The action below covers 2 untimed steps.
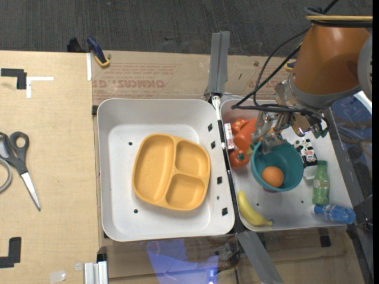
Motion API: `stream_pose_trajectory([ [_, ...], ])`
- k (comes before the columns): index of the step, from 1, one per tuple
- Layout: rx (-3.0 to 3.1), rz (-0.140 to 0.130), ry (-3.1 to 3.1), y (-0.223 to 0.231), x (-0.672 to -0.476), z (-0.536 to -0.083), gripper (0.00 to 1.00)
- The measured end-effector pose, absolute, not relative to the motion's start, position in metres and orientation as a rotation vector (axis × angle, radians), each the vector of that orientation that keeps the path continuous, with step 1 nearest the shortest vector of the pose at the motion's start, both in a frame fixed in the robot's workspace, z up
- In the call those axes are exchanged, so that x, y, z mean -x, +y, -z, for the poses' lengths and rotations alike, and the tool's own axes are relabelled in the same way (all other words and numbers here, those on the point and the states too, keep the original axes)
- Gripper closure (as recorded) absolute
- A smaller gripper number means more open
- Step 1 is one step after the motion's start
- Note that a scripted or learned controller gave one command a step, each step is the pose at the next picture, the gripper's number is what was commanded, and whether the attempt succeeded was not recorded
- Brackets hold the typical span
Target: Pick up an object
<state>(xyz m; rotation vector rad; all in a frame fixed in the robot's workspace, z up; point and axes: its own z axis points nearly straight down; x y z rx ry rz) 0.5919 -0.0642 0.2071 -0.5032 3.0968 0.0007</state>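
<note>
The right bin (296, 216) holds a teal bowl (292, 158) with an orange (272, 176) inside it. Left of the bowl lie a red-orange pepper-like toy (242, 133) and a small red tomato-like piece (238, 157). A yellow banana (251, 212) lies at the bin's front. A green bottle (320, 184) and a blue bottle (334, 212) rest at the right. My gripper (267, 136) hangs over the bowl's far left rim, beside the pepper toy, below the orange wrist band. Nothing shows as held.
The left bin (112, 158) carries a yellow divided plate (172, 171). Scissors (21, 164) lie on the wooden bench at far left. A small black-and-white item (308, 151) sits right of the bowl. Cables hang around the wrist, and a grey divider runs between the bins.
</note>
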Motion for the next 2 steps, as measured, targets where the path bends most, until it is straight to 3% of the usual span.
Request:
stream_pose_trajectory([
  [1,0.396,0.001,3.113,-0.134,-0.604,-0.105,1.00],
  [2,0.912,0.015,2.977,-0.102,-0.501,-0.100,1.00],
])
